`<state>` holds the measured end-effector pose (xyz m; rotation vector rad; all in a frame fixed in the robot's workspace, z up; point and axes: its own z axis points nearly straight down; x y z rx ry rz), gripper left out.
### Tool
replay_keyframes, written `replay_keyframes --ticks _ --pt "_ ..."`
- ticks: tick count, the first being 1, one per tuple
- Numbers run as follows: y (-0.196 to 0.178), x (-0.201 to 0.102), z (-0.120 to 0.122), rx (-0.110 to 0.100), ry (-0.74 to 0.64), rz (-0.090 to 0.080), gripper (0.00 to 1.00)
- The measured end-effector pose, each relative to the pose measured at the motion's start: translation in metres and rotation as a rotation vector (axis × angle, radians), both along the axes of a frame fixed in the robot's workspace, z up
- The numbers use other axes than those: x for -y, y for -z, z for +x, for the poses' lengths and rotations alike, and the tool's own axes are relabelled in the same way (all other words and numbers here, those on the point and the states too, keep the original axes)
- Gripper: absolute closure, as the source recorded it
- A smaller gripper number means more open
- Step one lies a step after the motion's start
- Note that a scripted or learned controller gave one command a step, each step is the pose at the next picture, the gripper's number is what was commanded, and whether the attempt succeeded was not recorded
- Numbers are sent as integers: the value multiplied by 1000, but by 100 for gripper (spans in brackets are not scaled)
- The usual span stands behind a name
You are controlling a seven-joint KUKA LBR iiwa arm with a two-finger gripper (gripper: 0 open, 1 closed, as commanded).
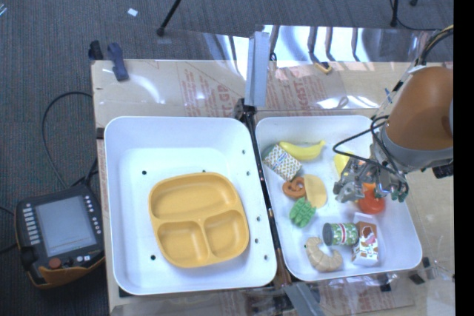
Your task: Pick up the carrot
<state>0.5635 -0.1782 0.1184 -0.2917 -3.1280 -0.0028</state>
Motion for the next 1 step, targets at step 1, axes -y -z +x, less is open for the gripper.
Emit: replay_keyframes --ticks 1 --pt "33 -17 -33 -6 305 0 100"
